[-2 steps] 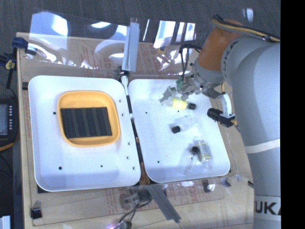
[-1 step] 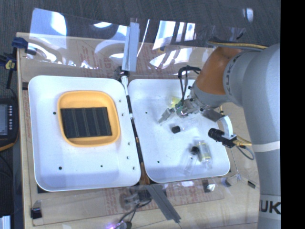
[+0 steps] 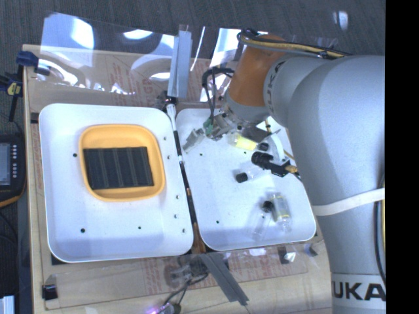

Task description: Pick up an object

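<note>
I read the gripper [image 3: 211, 127] at the far edge of the right bin [image 3: 216, 221], though I cannot tell its state, with the nearest candidate, a small dark block [image 3: 241, 176], lying toward the near rim from it, beyond which rests a clear, glossy plastic piece [image 3: 278, 208].

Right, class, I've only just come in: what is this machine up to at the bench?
A grey robot arm reaches in from the right over the right bin, its gripper low near that bin's far left corner. Small items lie loose there: a yellow piece, a small black block and a clear plastic piece. Nothing can be seen held yet. The left bin holds a yellow tray with a dark ridged insert.
</note>
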